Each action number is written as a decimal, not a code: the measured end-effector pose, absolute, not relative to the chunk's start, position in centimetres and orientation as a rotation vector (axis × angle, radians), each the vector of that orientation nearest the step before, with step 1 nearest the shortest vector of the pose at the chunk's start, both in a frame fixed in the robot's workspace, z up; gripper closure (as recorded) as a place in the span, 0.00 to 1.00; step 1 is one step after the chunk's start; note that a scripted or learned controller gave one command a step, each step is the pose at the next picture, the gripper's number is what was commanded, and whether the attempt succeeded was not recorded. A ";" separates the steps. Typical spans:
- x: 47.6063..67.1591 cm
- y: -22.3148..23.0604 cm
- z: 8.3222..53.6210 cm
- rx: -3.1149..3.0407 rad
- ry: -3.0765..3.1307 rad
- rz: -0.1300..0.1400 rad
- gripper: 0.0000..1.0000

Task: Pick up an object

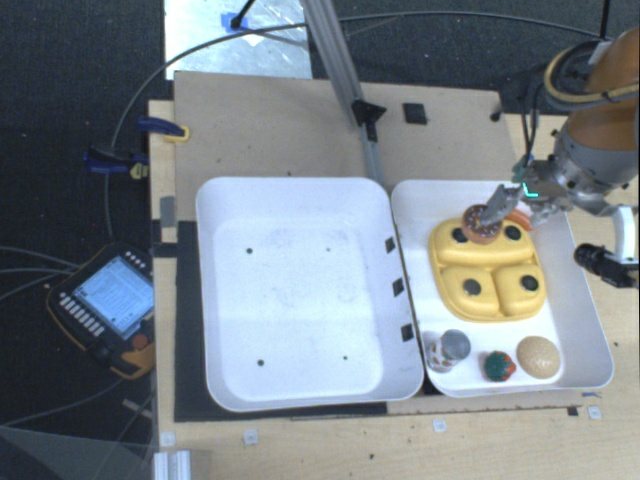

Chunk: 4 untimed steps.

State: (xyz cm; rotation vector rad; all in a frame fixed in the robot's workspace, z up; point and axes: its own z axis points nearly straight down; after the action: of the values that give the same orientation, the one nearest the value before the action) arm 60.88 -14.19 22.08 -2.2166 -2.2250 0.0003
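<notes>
Overhead view of the bench with 2 shallow white bins side by side. The left bin (290, 288) holds nothing that can be made out; the right bin (590, 353) carries every candidate object. The largest is a yellow moulded block (490, 273) with 4 dark recesses, lying in the upper half of that bin. Along the bin's near edge sit 3 small items in a row: a grey-capped piece (450, 348), a green and red piece (498, 366) and a tan ball (538, 356). The arm (600, 128) enters from the right, and its gripper (492, 216) is lowered over the block's far edge, beside a brownish ring-like item (482, 228) that seems to rest on the block. Whether the gripper is spread or closed cannot be told, and no object can be confirmed between its tips. Risks, as judged: the ring is small and sits on a curved surface, so a slight offset may nudge it aside or close on nothing; a descent too deep may strike the block and shift it toward the bin wall
</notes>
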 end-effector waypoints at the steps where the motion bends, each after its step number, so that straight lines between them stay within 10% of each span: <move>1: 60.9 -14.2 22.2 -2.218 -2.227 -0.002 0.00; 4: 61.5 -13.9 11.7 -2.222 -2.234 -0.018 0.00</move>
State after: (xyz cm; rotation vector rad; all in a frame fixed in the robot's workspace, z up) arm 61.50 -13.92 11.74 -2.2216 -2.2344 -0.0175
